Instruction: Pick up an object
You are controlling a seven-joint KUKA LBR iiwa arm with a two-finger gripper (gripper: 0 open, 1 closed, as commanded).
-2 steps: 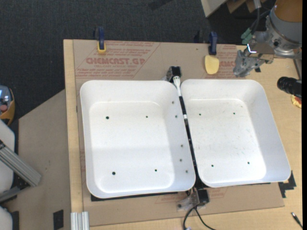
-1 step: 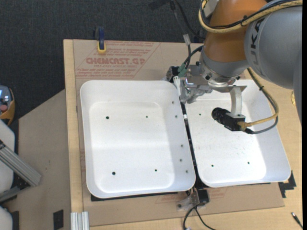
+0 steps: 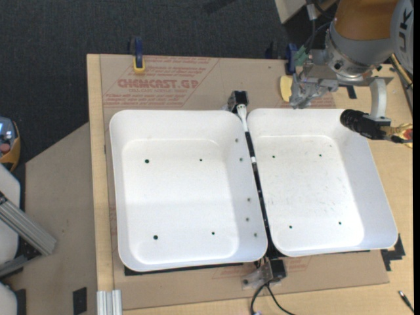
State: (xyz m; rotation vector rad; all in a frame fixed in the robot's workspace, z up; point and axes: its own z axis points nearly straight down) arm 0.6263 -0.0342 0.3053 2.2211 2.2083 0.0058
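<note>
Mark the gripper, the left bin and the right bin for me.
gripper point(image 3: 303, 99): camera view, at its tip.
left bin point(image 3: 121, 176): camera view, on its left wall.
right bin point(image 3: 377, 182): camera view, on its right wall.

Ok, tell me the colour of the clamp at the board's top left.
Blue with a yellow base: the clamp, clearest in the camera view.

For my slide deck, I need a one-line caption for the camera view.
KUKA arm's gripper poised above the far rim of the right bin, beside the left bin.
</note>
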